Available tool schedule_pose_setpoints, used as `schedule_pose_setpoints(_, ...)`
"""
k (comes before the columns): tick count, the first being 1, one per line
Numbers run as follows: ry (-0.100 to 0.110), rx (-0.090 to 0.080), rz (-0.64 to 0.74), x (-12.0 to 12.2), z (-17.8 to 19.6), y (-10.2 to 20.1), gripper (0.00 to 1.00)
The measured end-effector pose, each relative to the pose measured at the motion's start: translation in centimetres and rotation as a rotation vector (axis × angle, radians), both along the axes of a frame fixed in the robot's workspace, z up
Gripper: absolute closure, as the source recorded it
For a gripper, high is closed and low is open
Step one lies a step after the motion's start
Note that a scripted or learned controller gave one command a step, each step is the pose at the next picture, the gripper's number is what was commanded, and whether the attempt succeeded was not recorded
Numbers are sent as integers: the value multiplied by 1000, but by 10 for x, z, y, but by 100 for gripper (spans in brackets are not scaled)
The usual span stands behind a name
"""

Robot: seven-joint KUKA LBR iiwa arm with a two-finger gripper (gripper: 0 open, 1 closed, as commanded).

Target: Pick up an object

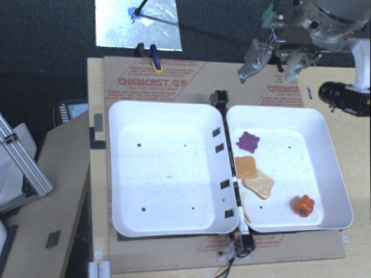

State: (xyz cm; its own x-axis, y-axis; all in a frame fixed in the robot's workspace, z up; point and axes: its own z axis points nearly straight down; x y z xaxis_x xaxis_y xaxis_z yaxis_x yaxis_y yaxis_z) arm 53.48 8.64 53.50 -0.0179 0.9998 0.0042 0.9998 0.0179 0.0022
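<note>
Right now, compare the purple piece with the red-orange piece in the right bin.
The purple piece looks flat and lobed; the red-orange piece looks rounder and raised. The purple piece lies near the bin's far left; the red-orange piece sits near its front right corner. Both are small, apart from other items, in the right bin.

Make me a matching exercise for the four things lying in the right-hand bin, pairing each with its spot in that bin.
Things:
1. purple piece
2. orange slab
3. tan slab
4. red-orange pepper-like toy

Spots:
A. near corner, camera view's right
B. farthest back, near the divider
C. against the divider, mid-bin
D. overlapping the orange slab's near edge

Pairs: 1-B, 2-C, 3-D, 4-A
</note>
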Motion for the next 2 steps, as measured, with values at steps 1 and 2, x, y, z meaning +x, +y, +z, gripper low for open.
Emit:
schedule_pose_setpoints(1,-4,-2,-12,2,12,-8,100)
schedule_pose_setpoints(2,3,-3,-8,-17,-27,60,100)
